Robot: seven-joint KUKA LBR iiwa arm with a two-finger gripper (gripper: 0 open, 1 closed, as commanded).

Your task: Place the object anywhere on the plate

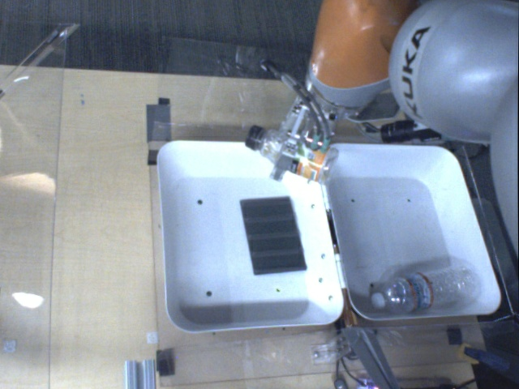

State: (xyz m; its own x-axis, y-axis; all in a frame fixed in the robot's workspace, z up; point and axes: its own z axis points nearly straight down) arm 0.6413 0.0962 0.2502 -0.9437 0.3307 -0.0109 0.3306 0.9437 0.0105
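The arm (422, 47) hangs its gripper (293, 154) over the left bin's (182, 217) far rim.

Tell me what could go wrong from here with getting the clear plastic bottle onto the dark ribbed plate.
The clear plastic bottle lies on its side in the near corner of the right white bin, tight against the walls, so a grasp may slip or jam. The gripper hangs over the far end of the rims between the bins, well away from it. On the dark ribbed rectangular plate in the left white bin, a round bottle could roll off.
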